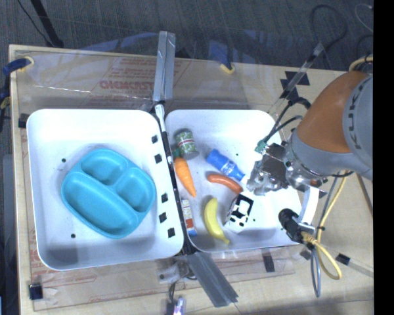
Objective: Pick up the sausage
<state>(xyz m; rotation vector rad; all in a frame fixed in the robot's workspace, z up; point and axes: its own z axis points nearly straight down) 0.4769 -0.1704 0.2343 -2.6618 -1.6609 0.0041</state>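
The sausage (224, 182), a small orange-red link, lies in the right bin (240, 125) near its middle, just below a blue bottle (224, 165). My gripper (244, 205) hangs over the right bin's right part, a little to the right of and below the sausage. Its black-and-white marked tip sits near the bin floor, apart from the sausage.
A carrot (184, 176), a yellow banana (214, 220) and a green can (185, 143) also lie in the right bin. The left bin (46, 133) holds a blue divided plate (108, 191). A metal divider bar (163, 67) runs between the bins.
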